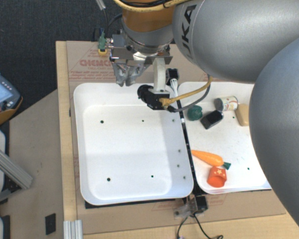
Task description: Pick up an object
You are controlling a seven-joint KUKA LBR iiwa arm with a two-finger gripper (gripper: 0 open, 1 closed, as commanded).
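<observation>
- Orange carrot (207, 157) and red pepper-shaped toy (217, 177) lie near in the right white bin (239, 183).
- Grey arm hides that bin's right side.
- Gripper (127, 77) over the left bin's (124, 148) far rim; its state is hard to tell.

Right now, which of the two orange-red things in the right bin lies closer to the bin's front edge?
The red pepper. It sits near the front rim, short and round, while the carrot lies just behind it, long and thin.

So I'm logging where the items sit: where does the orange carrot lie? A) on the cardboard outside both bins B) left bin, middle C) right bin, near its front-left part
C: the carrot lies in the right bin, just above the red pepper there.
</observation>
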